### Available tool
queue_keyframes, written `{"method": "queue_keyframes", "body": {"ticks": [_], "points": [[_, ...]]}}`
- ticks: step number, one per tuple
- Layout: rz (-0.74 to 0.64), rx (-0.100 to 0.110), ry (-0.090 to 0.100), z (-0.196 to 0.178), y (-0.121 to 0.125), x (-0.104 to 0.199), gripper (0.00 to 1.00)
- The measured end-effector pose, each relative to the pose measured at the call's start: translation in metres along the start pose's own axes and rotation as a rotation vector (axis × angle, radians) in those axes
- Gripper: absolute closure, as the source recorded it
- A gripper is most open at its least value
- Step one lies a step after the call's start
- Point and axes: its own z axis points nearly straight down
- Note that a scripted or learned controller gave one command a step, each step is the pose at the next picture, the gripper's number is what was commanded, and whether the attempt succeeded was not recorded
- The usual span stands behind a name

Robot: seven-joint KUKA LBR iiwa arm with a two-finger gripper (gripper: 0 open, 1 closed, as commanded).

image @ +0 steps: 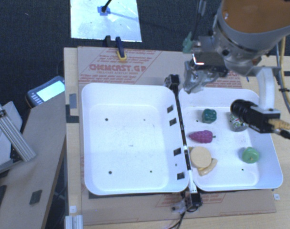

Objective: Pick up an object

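Observation:
Several small objects lie in the right bin [264, 175]. A dark green lump [209, 115] sits near its middle, with a magenta bunch-like piece [201, 136] in front of it. Closer to the front are a tan round disc [200, 156] resting against a pale yellow curved piece [208, 167] and a light green round fruit [250, 154]. A small speckled item [237, 123] is partly hidden under a black device. My gripper [195, 83] hangs over the right bin's back-left corner, above and behind the dark green lump, touching no object.
The left bin [128, 137] lies beside the right one, with a black-clipped divider [179, 128] between them. A black cylindrical device [252, 114] juts over the right bin from the right. Cardboard [125, 66] lies under both bins, and a shiny plate [105, 13] lies behind.

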Motion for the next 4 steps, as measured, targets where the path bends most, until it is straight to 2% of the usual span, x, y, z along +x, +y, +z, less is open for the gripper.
{"method": "queue_keyframes", "body": {"ticks": [1, 2, 3, 4], "points": [[0.008, -0.004, 0.001, -0.022, 0.002, 0.064, 1.00], [0.011, 0.002, -0.003, 0.016, 0.003, 0.104, 1.00], [0.015, -0.001, -0.002, 0.014, 0.003, 0.102, 0.00], [0.013, -0.003, -0.001, 0.003, 0.004, 0.102, 1.00]]}}
